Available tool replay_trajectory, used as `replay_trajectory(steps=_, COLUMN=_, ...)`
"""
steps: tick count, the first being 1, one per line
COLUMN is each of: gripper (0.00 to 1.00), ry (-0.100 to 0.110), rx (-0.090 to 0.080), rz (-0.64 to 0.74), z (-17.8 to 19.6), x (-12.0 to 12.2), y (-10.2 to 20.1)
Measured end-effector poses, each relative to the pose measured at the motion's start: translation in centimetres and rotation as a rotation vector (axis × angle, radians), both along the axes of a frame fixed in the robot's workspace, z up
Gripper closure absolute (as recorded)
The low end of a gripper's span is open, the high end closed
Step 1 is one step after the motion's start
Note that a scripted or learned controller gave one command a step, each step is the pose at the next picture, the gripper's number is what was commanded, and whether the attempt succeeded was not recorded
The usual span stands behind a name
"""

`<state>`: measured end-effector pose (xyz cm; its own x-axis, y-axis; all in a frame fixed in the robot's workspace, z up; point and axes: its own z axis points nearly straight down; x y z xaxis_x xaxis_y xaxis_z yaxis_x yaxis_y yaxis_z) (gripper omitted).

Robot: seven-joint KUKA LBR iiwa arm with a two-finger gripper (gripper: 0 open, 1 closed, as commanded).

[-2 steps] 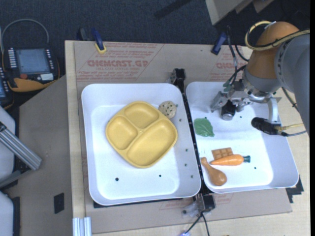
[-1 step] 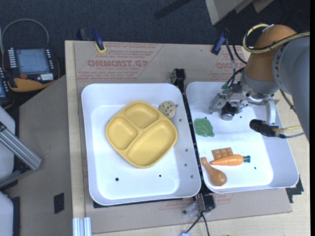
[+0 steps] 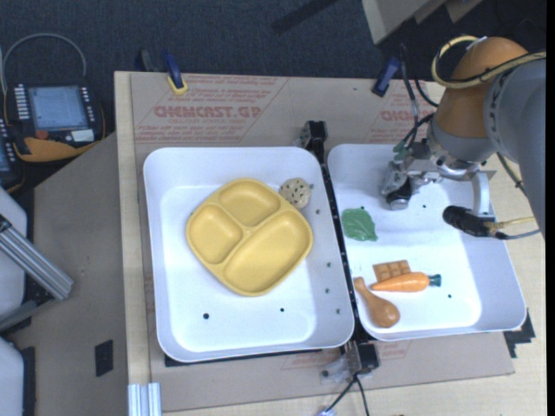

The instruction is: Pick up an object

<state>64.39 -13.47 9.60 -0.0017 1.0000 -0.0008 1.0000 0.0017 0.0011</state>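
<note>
Right bin: bare floor at the frame's centre right; leaf, carrot and drumstick crowd its lower left. Divided plate fills the left bin's middle.

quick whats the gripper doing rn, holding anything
Gripper: low over the upper part of the right bin, above the green leaf; nothing visible between its fingers; open or shut cannot be told.

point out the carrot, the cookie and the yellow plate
carrot [image 3: 401, 282], camera view, middle of its orange body
cookie [image 3: 296, 191], camera view, centre of its speckled top
yellow plate [image 3: 250, 235], camera view, ridge where its compartments meet
</note>
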Motion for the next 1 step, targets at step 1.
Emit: replay_trajectory(steps=1, gripper=1.00, ry=-0.001, rx=0.000, rz=-0.002, z=5.05, x=-0.73, y=-0.63)
